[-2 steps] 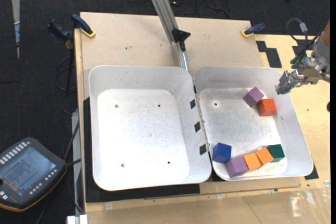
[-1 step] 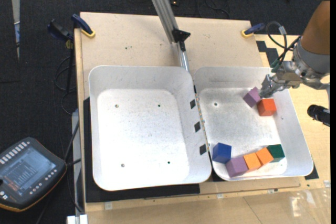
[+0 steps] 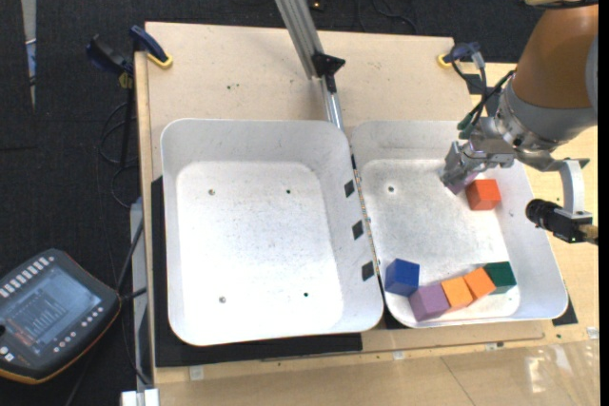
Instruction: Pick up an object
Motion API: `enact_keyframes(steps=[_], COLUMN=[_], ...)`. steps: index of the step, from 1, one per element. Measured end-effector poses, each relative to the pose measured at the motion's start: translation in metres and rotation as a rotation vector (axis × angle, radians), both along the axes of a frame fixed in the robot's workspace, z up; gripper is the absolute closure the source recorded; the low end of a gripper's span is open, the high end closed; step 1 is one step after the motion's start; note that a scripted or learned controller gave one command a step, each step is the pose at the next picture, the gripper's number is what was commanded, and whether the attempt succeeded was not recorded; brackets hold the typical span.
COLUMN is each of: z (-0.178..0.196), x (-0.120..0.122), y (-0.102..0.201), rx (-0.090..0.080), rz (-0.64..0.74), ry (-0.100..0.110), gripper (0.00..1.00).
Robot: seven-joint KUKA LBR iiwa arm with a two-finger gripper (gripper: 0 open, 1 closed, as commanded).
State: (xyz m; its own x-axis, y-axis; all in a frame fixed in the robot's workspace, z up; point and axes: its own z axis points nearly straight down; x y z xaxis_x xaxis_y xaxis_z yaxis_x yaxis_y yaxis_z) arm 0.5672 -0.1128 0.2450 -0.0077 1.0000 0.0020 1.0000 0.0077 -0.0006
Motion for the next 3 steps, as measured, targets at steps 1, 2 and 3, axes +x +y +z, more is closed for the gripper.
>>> enact_keyframes(steps=[1, 2, 3], z=[-0.012, -0.008, -0.018], x=[-0.011, -0.009, -0.017], y=[0.054, 0.109, 0.157], rx=[0.000, 0.000, 0.000], rz=[0.000, 0.001, 0.001], ry=[0.002, -0.001, 0.001], gripper=[1.00, 1.00, 1.00])
